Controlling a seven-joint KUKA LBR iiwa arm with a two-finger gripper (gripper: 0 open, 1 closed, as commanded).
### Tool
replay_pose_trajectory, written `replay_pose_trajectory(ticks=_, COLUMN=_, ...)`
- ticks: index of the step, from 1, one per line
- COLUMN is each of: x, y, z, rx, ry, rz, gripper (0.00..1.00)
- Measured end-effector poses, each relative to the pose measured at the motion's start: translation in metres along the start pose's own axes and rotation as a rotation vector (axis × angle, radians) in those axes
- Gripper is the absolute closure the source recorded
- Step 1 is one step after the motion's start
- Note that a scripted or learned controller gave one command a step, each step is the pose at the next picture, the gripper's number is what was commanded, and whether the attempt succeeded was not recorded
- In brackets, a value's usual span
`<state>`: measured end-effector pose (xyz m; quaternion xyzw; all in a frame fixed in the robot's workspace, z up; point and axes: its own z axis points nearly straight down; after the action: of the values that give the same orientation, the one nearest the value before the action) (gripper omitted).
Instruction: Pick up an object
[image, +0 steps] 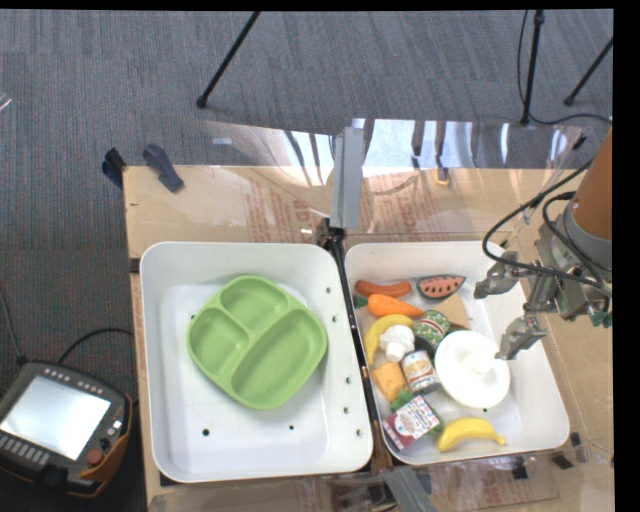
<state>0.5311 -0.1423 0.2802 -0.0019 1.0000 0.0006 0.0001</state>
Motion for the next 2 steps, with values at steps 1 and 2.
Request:
replay_pose_trajectory(ticks=1, x=-0.045, y=0.019, z=0.135, rx=-0.005, ry=0.015, rz=-0.074, gripper=0.00)
replay_pose_trajectory(ticks=2, x=-0.009, y=0.031, z=0.180, rx=0.001, ry=-0.004, rz=-0.095, gripper=0.00)
